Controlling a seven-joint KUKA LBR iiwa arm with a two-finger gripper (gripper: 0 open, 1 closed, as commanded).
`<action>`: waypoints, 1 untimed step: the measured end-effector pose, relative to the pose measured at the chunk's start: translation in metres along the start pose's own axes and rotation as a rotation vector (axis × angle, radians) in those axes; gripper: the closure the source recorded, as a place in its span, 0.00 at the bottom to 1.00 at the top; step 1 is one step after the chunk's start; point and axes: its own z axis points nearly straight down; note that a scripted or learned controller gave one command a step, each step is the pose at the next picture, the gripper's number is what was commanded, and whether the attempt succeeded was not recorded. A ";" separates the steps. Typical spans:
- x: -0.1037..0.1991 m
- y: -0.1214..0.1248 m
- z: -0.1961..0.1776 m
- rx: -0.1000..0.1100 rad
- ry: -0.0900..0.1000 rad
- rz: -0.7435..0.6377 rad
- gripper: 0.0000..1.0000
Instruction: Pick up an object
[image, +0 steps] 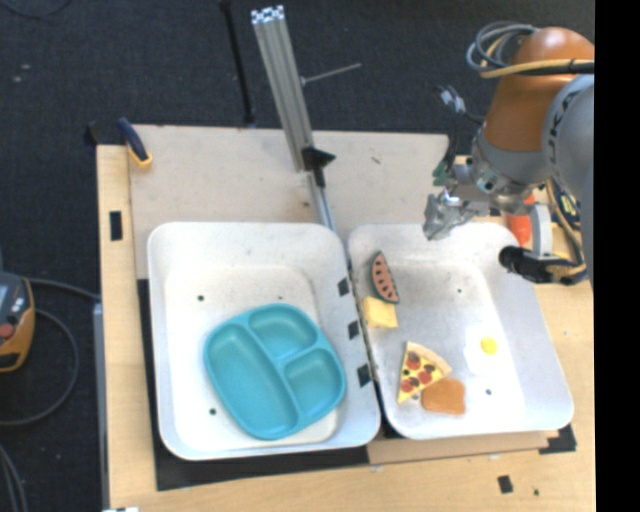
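On the bench (230, 170), the left bin (175, 255) holds a blue divided plate (275, 370), lying flat toward its near side. An aluminium post (285, 85) rises behind the two bins. In the right bin (530, 340), a watermelon slice (384, 277) lies close to the left wall, with a pale yellow chunk (380, 314) just below it. Nearer the front edge, a pizza slice (419, 372) touches an orange piece (444, 397). A small yellow object (488, 347) sits apart, to their right. The jaws (440, 217) hang over the bin's far edge, above bare floor and well away from every toy, with nothing between them; whether they stand apart or together I cannot tell.
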 end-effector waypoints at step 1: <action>0.056 -0.009 0.005 0.002 0.000 -0.001 1.00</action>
